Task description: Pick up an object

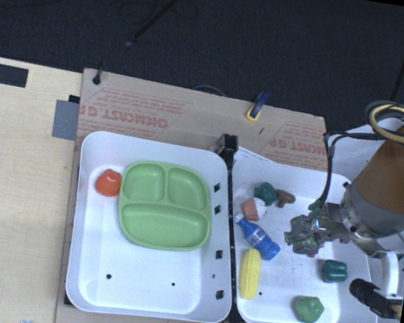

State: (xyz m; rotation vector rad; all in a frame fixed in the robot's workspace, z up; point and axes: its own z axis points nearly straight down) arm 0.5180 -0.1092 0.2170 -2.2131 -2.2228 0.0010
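Observation:
My gripper [304, 239] hangs low over the middle of the right bin [280, 316], on bare floor. To its left lies a blue bottle [257, 237]. A yellow corn cob [249, 273] rests below that bottle. A dark green piece [334, 271] sits just right of the gripper, and a lighter green lump [308, 309] lies near the bin's front. At the back of the bin are a teal piece [265, 193], a brown piece [284, 198] and a pinkish piece [251, 209]. Nothing shows between the fingers.
The left bin [84, 268] bears a green divided plate [165, 206] and a small orange-red object [108, 182] at its left. A black divider [225, 230] separates the bins. The arm's orange and grey body [390, 181] looms over the right bin's right side.

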